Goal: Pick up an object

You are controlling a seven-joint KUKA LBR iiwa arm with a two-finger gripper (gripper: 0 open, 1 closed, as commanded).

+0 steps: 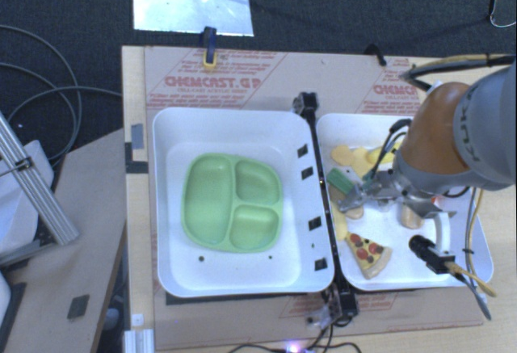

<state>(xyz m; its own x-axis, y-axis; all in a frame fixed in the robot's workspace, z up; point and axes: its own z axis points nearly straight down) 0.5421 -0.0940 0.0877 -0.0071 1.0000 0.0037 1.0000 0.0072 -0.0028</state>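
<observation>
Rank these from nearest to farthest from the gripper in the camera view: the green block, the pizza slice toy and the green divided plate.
Measured from the gripper, in the right bin's left half:
1. Green block: right beside it, just up and left, in the same bin.
2. Pizza slice toy: below it, near the right bin's front edge.
3. Green divided plate: far left, in the other bin.

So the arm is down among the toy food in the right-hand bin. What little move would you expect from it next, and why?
Probably a short, straight lift. The end effector sits low in the right bin, by a green piece and a yellow piece. Whether it holds anything is unclear, and raising it would show that. The pizza slice lies apart, nearer the front.
</observation>
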